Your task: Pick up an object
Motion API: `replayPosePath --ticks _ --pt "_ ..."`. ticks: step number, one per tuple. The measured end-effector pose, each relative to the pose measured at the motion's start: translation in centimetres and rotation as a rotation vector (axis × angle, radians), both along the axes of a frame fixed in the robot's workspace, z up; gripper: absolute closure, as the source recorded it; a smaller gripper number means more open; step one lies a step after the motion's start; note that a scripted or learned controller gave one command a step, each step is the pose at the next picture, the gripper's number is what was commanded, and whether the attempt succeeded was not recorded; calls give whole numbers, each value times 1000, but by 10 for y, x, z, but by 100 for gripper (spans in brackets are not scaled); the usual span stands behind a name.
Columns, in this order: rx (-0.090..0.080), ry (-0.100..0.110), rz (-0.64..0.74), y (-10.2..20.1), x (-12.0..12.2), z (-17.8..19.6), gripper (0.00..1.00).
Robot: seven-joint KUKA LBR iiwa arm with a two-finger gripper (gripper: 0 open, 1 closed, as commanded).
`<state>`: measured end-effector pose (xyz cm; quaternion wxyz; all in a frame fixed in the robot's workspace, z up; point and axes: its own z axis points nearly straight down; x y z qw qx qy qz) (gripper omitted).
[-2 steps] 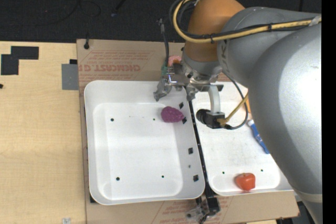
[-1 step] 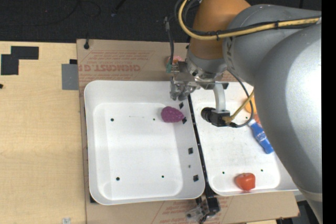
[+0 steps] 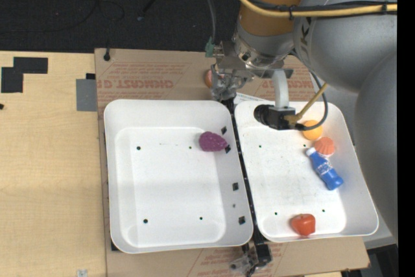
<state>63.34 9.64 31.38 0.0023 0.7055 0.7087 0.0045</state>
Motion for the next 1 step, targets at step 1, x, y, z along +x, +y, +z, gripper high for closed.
replayPosePath --ticks 1 --pt "-5 23 -5 -10 -38 -80 100"
